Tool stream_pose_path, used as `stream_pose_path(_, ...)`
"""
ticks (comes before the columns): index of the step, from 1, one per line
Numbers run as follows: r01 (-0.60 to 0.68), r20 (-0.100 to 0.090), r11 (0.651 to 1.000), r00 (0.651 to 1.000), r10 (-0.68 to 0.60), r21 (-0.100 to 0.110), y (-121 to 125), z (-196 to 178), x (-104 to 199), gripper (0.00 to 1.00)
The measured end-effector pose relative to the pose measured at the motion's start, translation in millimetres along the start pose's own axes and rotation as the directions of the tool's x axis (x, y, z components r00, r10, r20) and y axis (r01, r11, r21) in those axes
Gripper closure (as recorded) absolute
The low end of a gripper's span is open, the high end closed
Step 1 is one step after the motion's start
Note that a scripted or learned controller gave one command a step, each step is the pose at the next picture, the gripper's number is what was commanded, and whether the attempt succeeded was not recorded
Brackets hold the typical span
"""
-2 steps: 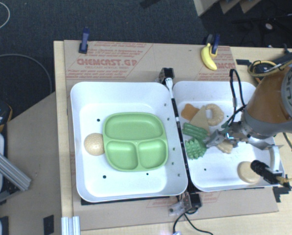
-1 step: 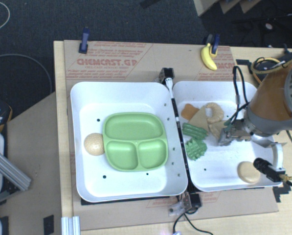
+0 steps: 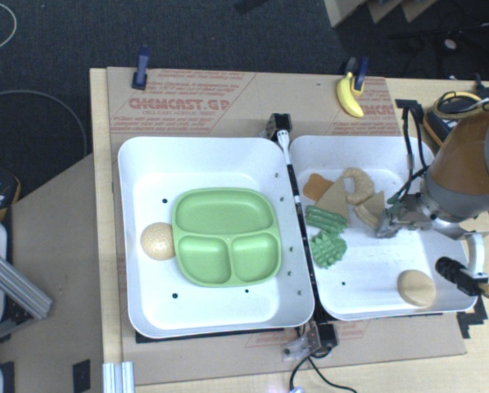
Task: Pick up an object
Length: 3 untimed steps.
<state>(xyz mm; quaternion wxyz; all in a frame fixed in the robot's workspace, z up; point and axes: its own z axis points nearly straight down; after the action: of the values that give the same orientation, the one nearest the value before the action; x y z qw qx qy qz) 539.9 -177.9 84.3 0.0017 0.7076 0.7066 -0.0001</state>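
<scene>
The right bin (image 3: 367,297) holds several small items. Among them are an orange piece (image 3: 316,187), a tan ring-shaped piece (image 3: 359,183), a beige chunk (image 3: 367,211), two green ridged pieces (image 3: 326,234) and a tan round lump (image 3: 415,287). My gripper (image 3: 387,224) is low in this bin, at the right side of the beige chunk and below the tan ring. Whether it touches them is unclear. The grey and orange arm (image 3: 461,170) comes in from the right above it.
The left bin (image 3: 146,301) holds a green divided plate (image 3: 226,236) with a tan ball (image 3: 156,241) at its left side. A yellow banana (image 3: 350,97) lies on the bench behind the right bin. Blue clamps (image 3: 140,65) sit at the back edge.
</scene>
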Motion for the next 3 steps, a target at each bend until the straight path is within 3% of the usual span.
stream_pose_path(1, 0.002, 0.0, 1.0, 1.0, -0.002, -0.003, 0, -11, 2, 1.0)
stream_pose_path(2, 0.001, -0.007, 1.0, 1.0, -0.001, 0.009, -47, -7, 38, 1.0)
stream_pose_path(3, 0.009, -0.003, 1.0, 1.0, -0.009, -0.007, -18, -78, 90, 1.0)
